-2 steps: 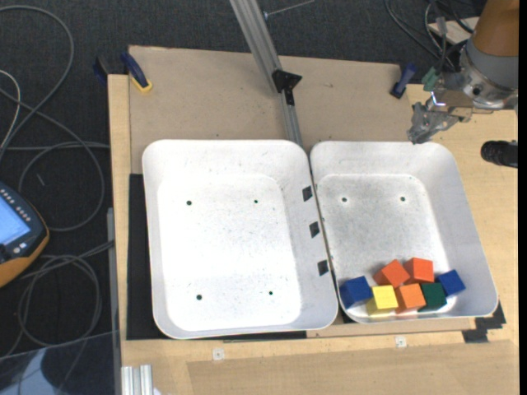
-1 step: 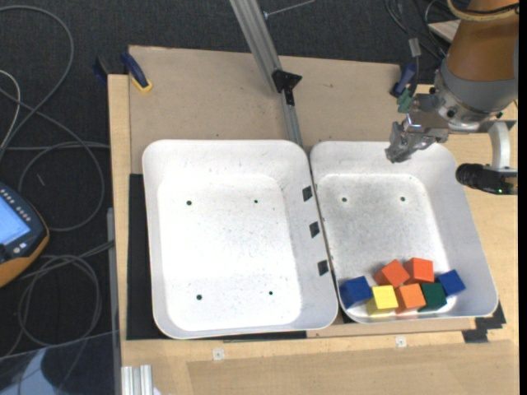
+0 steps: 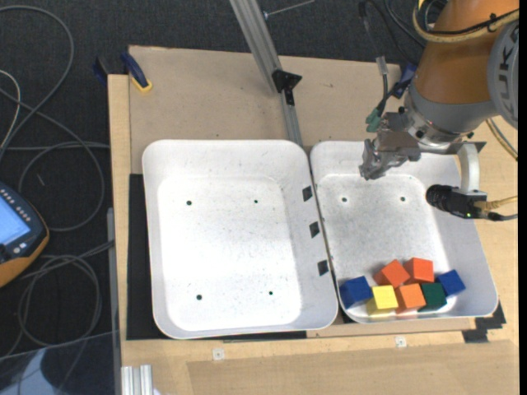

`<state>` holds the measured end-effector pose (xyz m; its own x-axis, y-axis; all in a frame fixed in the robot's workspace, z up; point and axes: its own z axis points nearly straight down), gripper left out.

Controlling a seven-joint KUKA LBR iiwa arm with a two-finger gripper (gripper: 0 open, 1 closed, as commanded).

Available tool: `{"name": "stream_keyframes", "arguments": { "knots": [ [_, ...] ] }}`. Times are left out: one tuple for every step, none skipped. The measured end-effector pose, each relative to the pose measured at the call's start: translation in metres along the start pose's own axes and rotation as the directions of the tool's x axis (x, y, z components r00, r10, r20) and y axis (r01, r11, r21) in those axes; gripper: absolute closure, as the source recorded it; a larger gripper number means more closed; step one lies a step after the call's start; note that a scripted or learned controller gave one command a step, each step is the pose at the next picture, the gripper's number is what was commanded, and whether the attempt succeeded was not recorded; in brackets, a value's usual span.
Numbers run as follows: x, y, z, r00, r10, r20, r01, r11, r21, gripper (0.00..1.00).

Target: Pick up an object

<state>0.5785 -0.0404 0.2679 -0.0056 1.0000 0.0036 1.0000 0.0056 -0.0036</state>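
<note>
Down at the near end of the right bin (image 3: 461,245) sits a tight little cluster of coloured blocks, all bunched against the front wall: a blue block (image 3: 355,290) on the left of the pile, a yellow block (image 3: 384,298) just beside it, an orange block (image 3: 410,296) touching that, a green block (image 3: 433,294) next along, and a second blue block (image 3: 450,282) at the right end. Right behind that row are two more, an orange block (image 3: 394,272) tilted on a diagonal and a red-orange block (image 3: 422,268) beside it. They're all touching or nearly so, pretty much one clump. The left bin (image 3: 156,220) sits alongside, the two bins' rims meeting in the middle where a few small black clips (image 3: 314,229) show along the seam. Further back, the gripper (image 3: 372,168) hangs over the far end of the right bin, well apart from the blocks, with nothing visibly between its fingers; honestly can't tell from this angle if they're spread or pressed together. The grey arm (image 3: 449,97) with its orange band (image 3: 473,11) comes in from the right above it. A slanted metal rail (image 3: 263,52) crosses the wooden bench (image 3: 206,89) behind the bins, and off to the left there's a handheld pendant (image 3: 16,229) among loose cables on the dark floor.
</note>
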Motion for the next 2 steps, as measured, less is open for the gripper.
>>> {"name": "stream_keyframes", "arguments": {
  "knots": [
    [0.051, -0.019, 0.017, 1.0, 0.0, 0.0, 0.0, 1.0, 0.001, 1.0],
    [0.091, -0.04, 0.026, 1.0, 0.001, 0.001, -0.001, 1.0, 0.001, 1.0]
  ]
}}
